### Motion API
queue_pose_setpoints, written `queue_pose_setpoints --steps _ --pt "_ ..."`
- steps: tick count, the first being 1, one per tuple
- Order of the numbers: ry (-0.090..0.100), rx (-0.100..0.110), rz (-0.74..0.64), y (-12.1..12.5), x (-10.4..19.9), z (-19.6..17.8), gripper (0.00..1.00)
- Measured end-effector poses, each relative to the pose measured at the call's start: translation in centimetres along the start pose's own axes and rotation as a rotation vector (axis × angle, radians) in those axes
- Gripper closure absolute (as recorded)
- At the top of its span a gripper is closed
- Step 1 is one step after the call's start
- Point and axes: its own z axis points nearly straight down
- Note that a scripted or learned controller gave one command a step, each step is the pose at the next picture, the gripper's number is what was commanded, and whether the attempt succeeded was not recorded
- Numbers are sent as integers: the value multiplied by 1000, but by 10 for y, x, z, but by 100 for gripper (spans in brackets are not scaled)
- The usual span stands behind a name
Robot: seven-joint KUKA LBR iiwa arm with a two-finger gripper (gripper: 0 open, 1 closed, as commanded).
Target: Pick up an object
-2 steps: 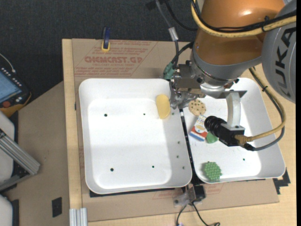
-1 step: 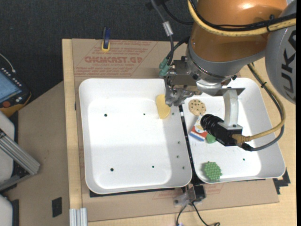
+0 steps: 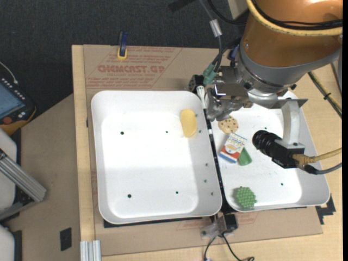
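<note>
Overhead, we see the arm (image 3: 293, 31) lowered, end effector (image 3: 220, 109) just above the cookie (image 3: 228, 125); finger state indeterminate.

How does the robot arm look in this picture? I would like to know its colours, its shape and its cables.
The arm is thick and rounded, with a glossy orange band above a grey metal wrist ring. Black cables run along it from the top. Below the wrist sits the gripper, a block of silver and dark metal parts. A black cylinder on a pale bracket is mounted beside it, with a yellowish cable leading right.

place: robotics lab | evidence: KUKA arm (image 3: 293, 31), loose cables (image 3: 209, 15), cardboard-lined bench (image 3: 136, 64), two white bins (image 3: 103, 145)
</note>
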Motion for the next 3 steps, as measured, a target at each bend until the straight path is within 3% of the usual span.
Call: queue_pose_setpoints --steps 1,2,3 --pt "-3 10 -1 35 9 38 100" --pt "1 2 -6 -1 30 7 100" --pt "-1 0 0 37 18 -3 100"
